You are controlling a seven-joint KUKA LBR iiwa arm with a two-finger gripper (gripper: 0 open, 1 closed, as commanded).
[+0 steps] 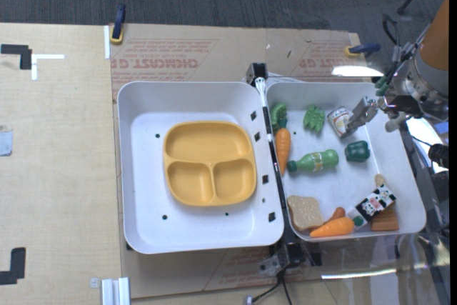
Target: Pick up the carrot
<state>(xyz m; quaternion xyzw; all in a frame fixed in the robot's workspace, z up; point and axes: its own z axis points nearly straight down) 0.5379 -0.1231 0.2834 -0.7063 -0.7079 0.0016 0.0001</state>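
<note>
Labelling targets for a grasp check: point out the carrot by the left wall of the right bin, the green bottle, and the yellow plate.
carrot (283,147), camera view, mid-body.
green bottle (315,162), camera view, its middle.
yellow plate (209,136), camera view, upper compartment.

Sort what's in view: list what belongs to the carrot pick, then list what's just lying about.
For the job: carrot, second carrot, gripper.

Lying about: yellow divided plate, green bottle, can, bread slice, cow-print carton, green pepper.

A wooden bench (50,175) bears cardboard (186,53) under two white bins (136,175).
</note>
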